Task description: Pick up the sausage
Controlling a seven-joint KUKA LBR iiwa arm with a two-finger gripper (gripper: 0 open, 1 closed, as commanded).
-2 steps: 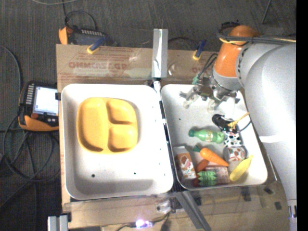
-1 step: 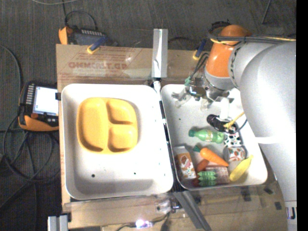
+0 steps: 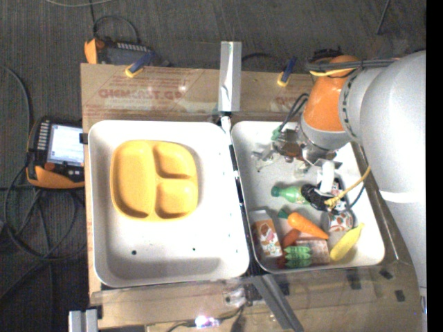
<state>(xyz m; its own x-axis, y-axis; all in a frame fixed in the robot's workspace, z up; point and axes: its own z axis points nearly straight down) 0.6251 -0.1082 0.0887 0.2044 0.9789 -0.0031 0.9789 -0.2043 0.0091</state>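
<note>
Claw (image 3: pixel 280 147) over far part of right bin (image 3: pixel 243 185); can't tell its state. Sausage (image 3: pixel 290 238) lies nr carrot (image 3: pixel 308 225), near side, apart from claw.

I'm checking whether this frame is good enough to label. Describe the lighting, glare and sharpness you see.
Camera view: even overhead light, soft shadows inside both bins; the left bin looks bright and slightly washed out, with mild glare on the yellow tray; the arm at the right is overexposed and soft; the small items near the carrot are blurry and hard to separate.
</note>
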